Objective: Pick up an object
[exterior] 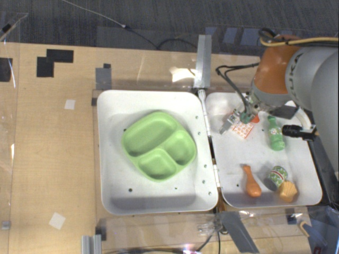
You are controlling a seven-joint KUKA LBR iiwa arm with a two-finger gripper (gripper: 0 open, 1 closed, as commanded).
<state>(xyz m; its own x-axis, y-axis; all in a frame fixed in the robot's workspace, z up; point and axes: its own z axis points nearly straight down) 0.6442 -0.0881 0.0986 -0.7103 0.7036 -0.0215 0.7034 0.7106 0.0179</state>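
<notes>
White-and-red packet (242, 130) lies at the ten o'clock corner of the right bin (312, 194) with the gripper (237, 119) right over it, its jaws' spread impossible to tell, so the reach-and-grasp step seems underway, and next comes closing and lifting straight up.

My claw (233, 121) sits low in the right bin (302, 197), at a small red-and-white packet (244, 130). Green bottle (275, 135) just right. Green divided plate (159, 145) in left bin (114, 197).
</notes>
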